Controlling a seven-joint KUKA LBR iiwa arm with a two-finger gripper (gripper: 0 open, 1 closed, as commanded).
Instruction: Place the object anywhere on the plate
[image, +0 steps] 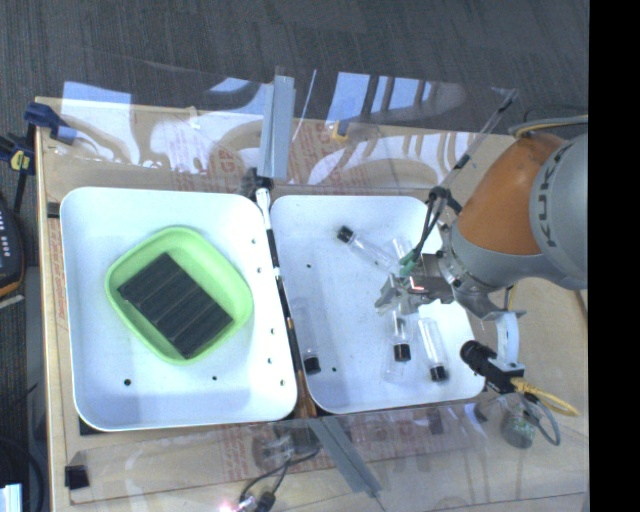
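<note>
A green plate (222, 262) sits in the left bin (90, 380), and a dark ridged slab (175, 303) lies flat on it. Several clear tubes with black caps lie in the right bin (340, 385): one (357, 245) near the back, one (400, 338) and another (431, 350) towards the front right. My gripper (402, 292) hangs low over the right bin's right half, just above the two front tubes. Its body hides what lies directly beneath it. I see nothing clearly held.
A small black piece (310, 364) lies at the right bin's front left corner. The raised divider (278, 300) between the bins runs between gripper and plate. The arm's grey and orange body (520, 215) overhangs the right bin's right edge.
</note>
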